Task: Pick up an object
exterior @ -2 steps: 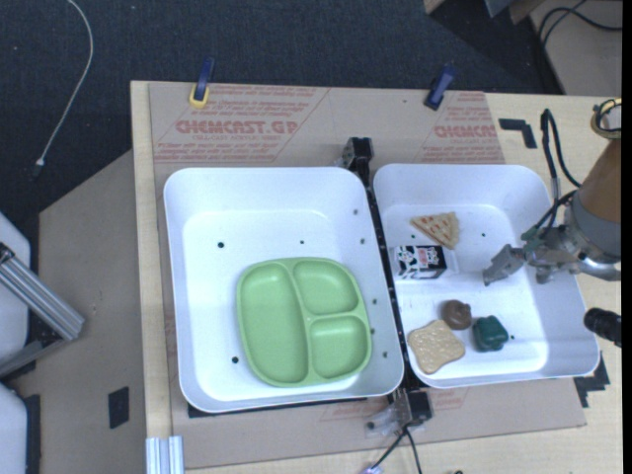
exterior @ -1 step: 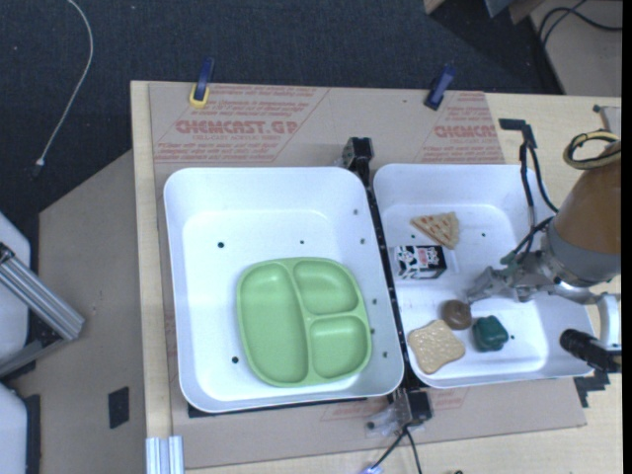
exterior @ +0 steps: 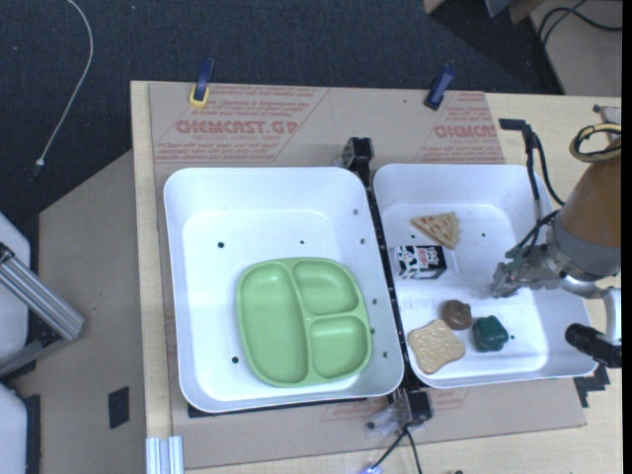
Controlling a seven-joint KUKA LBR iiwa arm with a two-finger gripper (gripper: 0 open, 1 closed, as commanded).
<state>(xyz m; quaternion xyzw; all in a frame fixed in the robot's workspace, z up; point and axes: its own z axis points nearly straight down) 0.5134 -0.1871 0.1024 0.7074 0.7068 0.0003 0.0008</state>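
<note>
The right bin (exterior: pixel 513 191) holds several small items. A tan wedge-shaped cracker (exterior: pixel 437 228) lies near its back. A small black-and-white carton (exterior: pixel 420 261) sits just in front of it. Near the front lie a brown round piece (exterior: pixel 455 314), a dark green block (exterior: pixel 490 333) and a tan bread slice (exterior: pixel 435 346). My gripper (exterior: pixel 507 280) hangs over the right side of this bin, a little behind and to the right of the brown piece and the green block. I see nothing held in it.
The left bin (exterior: pixel 197 265) holds a light green divided plate (exterior: pixel 302 320). Black clamps (exterior: pixel 357 152) join the bins at the back and at the front. Blue clips (exterior: pixel 439 85) pin the cardboard sheet. The arm's cables (exterior: pixel 533 166) run along the right bin's right wall.
</note>
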